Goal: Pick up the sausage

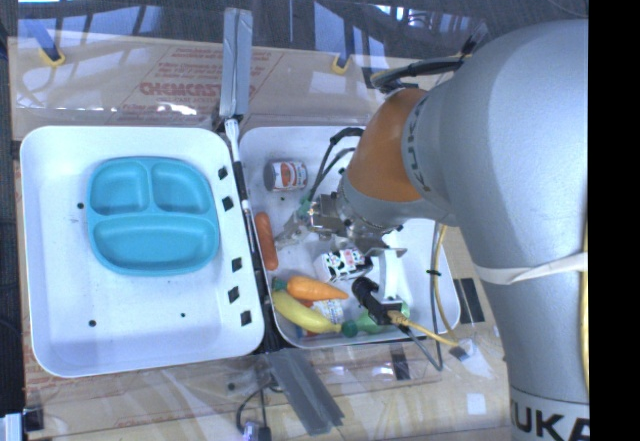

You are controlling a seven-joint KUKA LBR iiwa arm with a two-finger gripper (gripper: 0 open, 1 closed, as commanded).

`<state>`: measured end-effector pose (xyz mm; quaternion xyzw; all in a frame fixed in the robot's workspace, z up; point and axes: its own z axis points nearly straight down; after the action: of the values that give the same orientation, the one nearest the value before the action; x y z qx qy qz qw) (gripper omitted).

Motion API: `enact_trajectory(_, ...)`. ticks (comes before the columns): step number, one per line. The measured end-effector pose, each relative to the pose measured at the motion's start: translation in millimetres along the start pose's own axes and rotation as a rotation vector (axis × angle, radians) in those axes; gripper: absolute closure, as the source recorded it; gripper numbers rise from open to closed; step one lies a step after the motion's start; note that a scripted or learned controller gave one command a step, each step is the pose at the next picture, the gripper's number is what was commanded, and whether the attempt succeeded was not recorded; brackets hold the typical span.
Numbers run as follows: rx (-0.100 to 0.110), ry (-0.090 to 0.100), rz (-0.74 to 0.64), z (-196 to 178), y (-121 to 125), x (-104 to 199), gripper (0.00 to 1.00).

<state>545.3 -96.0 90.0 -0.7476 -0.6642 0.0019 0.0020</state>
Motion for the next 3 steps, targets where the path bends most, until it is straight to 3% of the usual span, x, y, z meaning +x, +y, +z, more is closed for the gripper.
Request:
enact_trajectory(1, 0.001, 0.001, 0.240, 0, 31, 4, 0.00)
enact_trajectory(2, 0.000, 0.001, 0.387, 0, 45, 7, 0.00)
enact_trajectory(3, 0.009, 0.001, 0.379, -8, 44, 9, 1.00)
